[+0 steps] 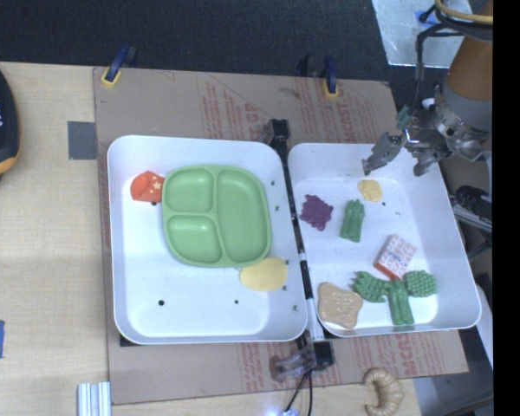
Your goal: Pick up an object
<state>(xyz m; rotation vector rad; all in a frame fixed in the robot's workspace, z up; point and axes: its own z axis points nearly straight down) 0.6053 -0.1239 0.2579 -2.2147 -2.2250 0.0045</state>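
Observation:
My gripper [401, 159] hangs over the far edge of the right bin [442, 224], its two fingers spread apart with nothing between them. Just below it lies a small yellow piece [370, 190]. Further down the bin hold a purple lump [315, 211], a green toy pickle [353, 221], a red and white packet [395, 256], green broccoli pieces [397, 290] and a tan cookie-like piece [339, 305].
The left bin [134, 293] holds a green divided plate [217, 214], a red piece [146, 186] at its left and a yellow lemon-like piece [263, 275]. A tan curled object [384, 391] lies on the bench in front of the bins. Clamps hold the cardboard at the back.

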